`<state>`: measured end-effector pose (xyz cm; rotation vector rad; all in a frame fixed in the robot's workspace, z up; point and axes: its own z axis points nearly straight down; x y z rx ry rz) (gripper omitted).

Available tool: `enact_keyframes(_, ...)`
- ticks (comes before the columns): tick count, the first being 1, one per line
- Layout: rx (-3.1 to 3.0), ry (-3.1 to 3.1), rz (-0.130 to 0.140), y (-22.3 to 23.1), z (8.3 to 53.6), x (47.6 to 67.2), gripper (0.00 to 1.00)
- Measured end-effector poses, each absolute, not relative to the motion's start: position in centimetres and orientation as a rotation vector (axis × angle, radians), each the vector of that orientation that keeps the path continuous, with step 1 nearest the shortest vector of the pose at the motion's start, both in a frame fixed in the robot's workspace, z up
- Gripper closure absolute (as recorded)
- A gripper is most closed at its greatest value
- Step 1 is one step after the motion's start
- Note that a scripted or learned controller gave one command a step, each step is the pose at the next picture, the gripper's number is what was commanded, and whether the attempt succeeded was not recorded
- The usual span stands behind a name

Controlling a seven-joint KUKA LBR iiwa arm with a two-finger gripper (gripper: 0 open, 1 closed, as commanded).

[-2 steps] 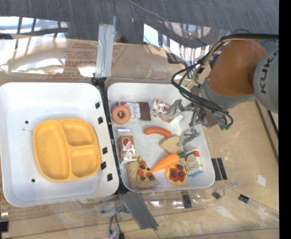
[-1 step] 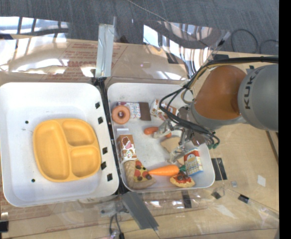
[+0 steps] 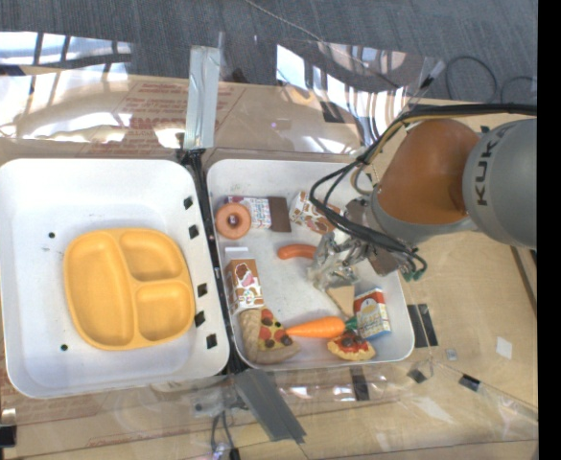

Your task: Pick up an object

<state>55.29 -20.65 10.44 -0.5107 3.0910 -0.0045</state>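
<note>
My gripper (image 3: 332, 268) hangs low inside the right bin (image 3: 261, 172), near its middle right. Its metal fingers point down toward the bin floor, just right of a small red sausage (image 3: 296, 251). Around it lie toy foods: a glazed donut (image 3: 232, 220), a chocolate bar packet (image 3: 268, 215), a snack packet (image 3: 309, 215), a brown carton (image 3: 245, 285), a pizza slice (image 3: 268, 334), a carrot (image 3: 315, 329), a milk carton (image 3: 371, 314) and a small pizza piece (image 3: 352, 348). Nothing shows between the fingers.
The left bin (image 3: 31, 190) holds a yellow divided plate (image 3: 127, 287). The arm's orange band (image 3: 433, 171) and grey body overhang the right bin's right wall. Cables loop above the wrist. A black divider runs between the two bins.
</note>
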Motion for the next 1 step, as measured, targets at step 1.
enact_keyframes(1, -0.512, 3.091, -0.004, -20.63, 10.42, 55.28, 0.00)
